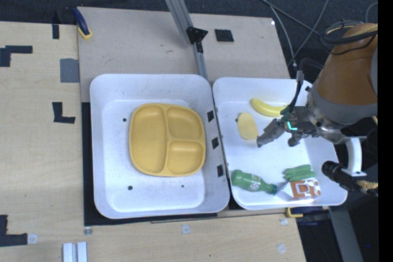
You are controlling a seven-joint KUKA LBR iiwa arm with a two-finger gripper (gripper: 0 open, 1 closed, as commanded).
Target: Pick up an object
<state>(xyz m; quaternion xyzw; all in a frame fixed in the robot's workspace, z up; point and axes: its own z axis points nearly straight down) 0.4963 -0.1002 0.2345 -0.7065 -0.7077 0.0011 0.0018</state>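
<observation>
Your gripper point(284, 134) hangs over the right bin point(224, 132) with its two dark fingers spread apart and nothing between them, the left tip just beside the pale yellow chip-shaped piece point(247, 126). If you descend from here, that finger could knock the piece aside or trap the banana point(268, 108) close behind it. The green bottle point(252, 181) and the small carton point(302, 188) lie apart nearer the front wall.
</observation>
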